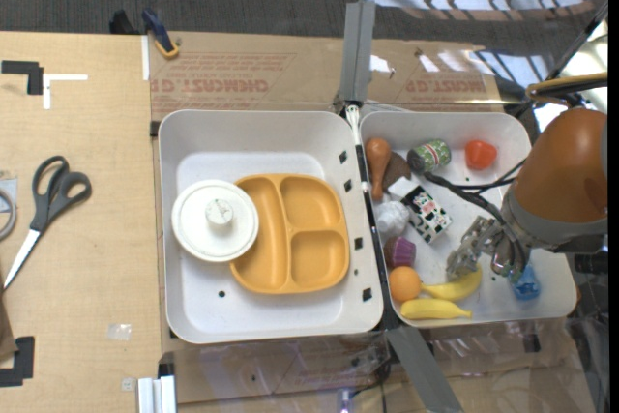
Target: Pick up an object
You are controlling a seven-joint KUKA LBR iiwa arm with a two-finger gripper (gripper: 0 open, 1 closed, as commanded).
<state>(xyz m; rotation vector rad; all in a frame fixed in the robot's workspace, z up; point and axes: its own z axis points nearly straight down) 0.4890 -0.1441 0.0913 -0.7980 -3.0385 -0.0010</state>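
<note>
The arm's orange band bulges up nearest the lens, at the right side of the right bin, with the grey wrist just below it. From there the gripper reaches down and leftward into the bin's lower half; its metal fingers are splayed somewhat apart, and nothing sits between them, so the hand is released and holds no object. Its tips hang just above the upper of two bananas, close enough that contact cannot be judged from this slant. The second banana lies below that one along the bin's front wall, with an orange ball touching its left end. A small blue object rests just right of the gripper. Left of the fingers lies a black-and-white patterned block, tilted, with a purple piece and a pale crumpled lump beside it. Toward the bin's back wall sit a brown drumstick-shaped toy, a mottled green ball and a red object, well apart from the gripper. A dark cable trails across that bin toward the wrist. The left bin holds a yellow divided tray and a round white lid overlapping the tray's left edge. Scissors lie on the wooden bench at far left.
</note>
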